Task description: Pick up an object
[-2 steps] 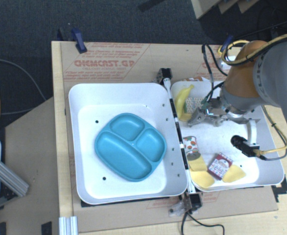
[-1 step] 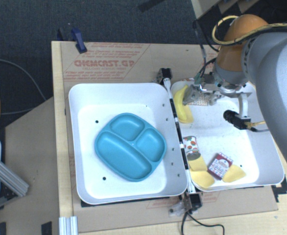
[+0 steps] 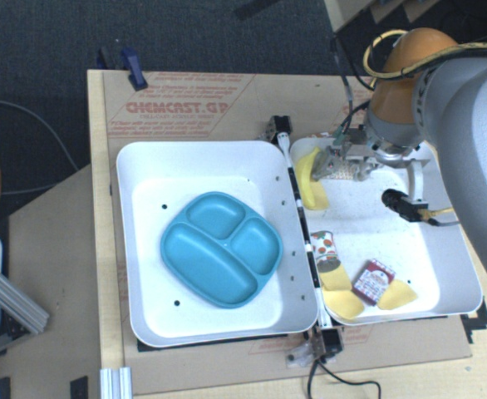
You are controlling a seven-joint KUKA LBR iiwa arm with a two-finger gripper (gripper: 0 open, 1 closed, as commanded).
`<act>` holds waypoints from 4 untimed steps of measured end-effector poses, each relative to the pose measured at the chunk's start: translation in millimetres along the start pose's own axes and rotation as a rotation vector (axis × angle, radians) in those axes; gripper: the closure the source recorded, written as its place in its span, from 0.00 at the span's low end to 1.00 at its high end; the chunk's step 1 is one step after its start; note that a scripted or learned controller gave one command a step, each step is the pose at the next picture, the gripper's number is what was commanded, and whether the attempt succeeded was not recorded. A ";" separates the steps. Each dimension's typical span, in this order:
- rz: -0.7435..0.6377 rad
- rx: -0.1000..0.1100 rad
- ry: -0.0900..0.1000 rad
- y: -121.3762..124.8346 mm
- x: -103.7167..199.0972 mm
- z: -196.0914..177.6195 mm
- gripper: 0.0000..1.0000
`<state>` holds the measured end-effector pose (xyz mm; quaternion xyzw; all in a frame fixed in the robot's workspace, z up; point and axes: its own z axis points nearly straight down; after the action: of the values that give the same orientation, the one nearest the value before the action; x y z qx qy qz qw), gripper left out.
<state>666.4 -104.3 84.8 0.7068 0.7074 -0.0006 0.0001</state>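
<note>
My gripper is low over the far left part of the right bin. A yellow banana lies just to its left, along the bin's left wall. The view does not show anything held. Toward the near end of this bin lie a small printed pack, a red box, a yellow piece and a yellow wedge.
The left bin holds a blue divided plate. A black divider with clips runs between the two bins. The grey arm covers the right bin's far right side. Cardboard lies under both bins.
</note>
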 end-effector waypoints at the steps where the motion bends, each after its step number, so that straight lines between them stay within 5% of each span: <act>1: 0.003 -0.002 -0.004 -21.3 9.5 -0.9 0.00; 2: -0.001 -0.002 0.000 0.4 7.6 -0.2 0.00; 4: 0.000 -0.001 -0.001 0.2 8.1 -0.2 0.00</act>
<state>666.6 -96.2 85.0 0.7067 0.7075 -0.0003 0.0007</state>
